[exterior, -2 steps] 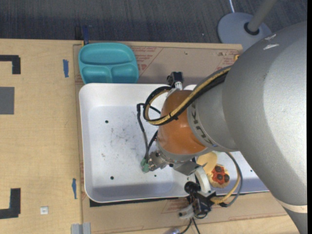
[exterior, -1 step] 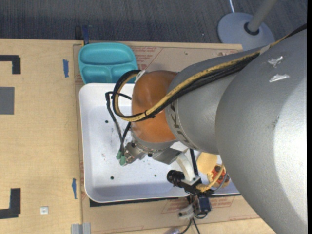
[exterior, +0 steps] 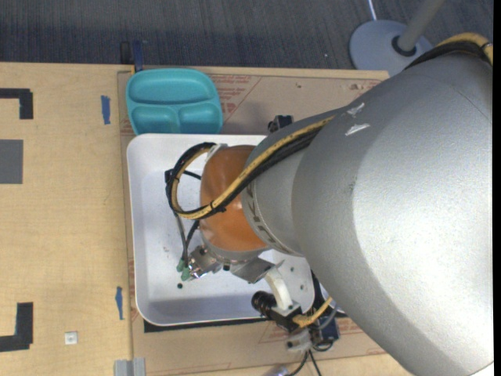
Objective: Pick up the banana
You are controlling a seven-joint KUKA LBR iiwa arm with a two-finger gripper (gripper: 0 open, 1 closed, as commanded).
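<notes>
You cannot see much of the bin [exterior: 149, 210] from here: the grey arm [exterior: 391, 202] sweeps in from the right and covers most of the picture, with its orange band [exterior: 223, 202] sitting right over the middle of the white bin. The end effector [exterior: 205, 263] is tucked under the wrist near the bin's lower half, and you cannot tell how it is set or whether it has hold of anything. The banana is not something you can make out; if it lies in the bin, the arm hides it. Black and yellow cables [exterior: 188, 186] loop beside the band.

Around this, the desk [exterior: 63, 210] is tan board with blue tape marks [exterior: 106, 110] and dark squares at the left. A teal divided tray [exterior: 174, 100] rests just above the bin's top edge. Beyond the desk lies dark carpet [exterior: 196, 14], with a grey round stand base [exterior: 380, 44] at the upper right.
</notes>
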